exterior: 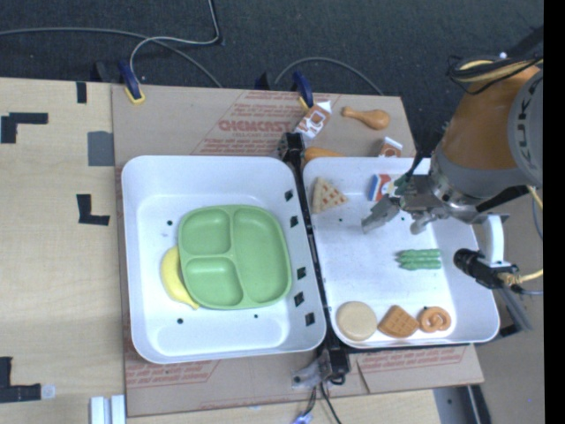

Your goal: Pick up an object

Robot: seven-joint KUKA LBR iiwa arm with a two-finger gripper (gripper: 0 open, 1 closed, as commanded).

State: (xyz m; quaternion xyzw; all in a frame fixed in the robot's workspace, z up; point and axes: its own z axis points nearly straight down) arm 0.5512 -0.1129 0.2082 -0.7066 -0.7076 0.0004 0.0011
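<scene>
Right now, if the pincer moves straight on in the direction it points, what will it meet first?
The pincer points down and toward the left bin. The first thing in that line seems to be the bare floor of the right bin, below the pizza slice. Its height above the floor is unclear.
</scene>
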